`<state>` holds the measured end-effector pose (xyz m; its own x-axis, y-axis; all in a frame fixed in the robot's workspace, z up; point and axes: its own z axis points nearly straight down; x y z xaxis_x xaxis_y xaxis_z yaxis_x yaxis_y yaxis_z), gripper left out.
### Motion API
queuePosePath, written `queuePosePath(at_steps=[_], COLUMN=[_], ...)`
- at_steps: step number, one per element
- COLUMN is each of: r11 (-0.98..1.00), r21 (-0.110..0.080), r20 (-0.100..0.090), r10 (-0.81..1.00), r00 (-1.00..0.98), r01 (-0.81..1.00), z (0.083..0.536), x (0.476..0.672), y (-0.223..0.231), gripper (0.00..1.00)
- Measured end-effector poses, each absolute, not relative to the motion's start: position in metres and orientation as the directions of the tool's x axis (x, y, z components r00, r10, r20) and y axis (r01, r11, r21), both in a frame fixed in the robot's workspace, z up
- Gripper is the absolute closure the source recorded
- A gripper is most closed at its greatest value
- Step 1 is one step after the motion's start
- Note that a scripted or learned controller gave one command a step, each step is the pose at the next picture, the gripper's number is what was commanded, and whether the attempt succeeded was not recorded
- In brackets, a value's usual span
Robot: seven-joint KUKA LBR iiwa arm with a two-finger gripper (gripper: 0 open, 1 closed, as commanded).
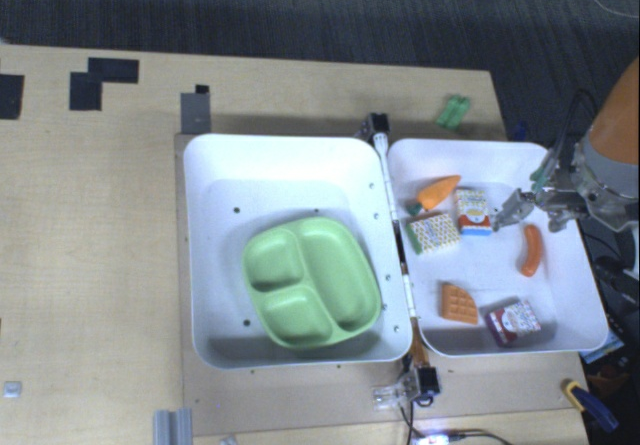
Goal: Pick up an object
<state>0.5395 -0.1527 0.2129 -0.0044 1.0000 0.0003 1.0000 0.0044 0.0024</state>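
Observation:
The right bin (570, 278) holds several small items. An orange carrot piece (438, 193) lies at the back, beside a small white carton (472, 210) and a green-speckled box (433, 232). An orange-red sausage (531, 250) lies at the right. A waffle (459, 303) and a dark red packet (512, 321) sit near the front. My gripper (535, 212) hangs over the bin's right half, just above the sausage and right of the carton. It is open, with nothing between its fingers.
The left bin (215, 193) holds a green divided plate (312, 280). A small green object (453, 112) lies on the bench behind the right bin. The arm comes in over the right bin's right rim. Cables and clips sit at the bins' front edge.

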Motion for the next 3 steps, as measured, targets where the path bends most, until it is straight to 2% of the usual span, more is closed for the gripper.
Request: queuePosePath(at_steps=[1, 2, 3], r11=[0.005, 0.005, 0.006], r21=[0.001, 0.008, 0.003], r20=[0.001, 0.0, 0.001], r10=[1.0, 1.0, 1.0], r00=[-0.005, -0.005, -0.006], r01=[1.0, 1.0, 1.0], z=[0.093, 0.086, 0.085], x=[0.549, 0.599, 0.651], y=[-0.126, -0.088, -0.082], gripper=[0.0, 0.0, 0.0])
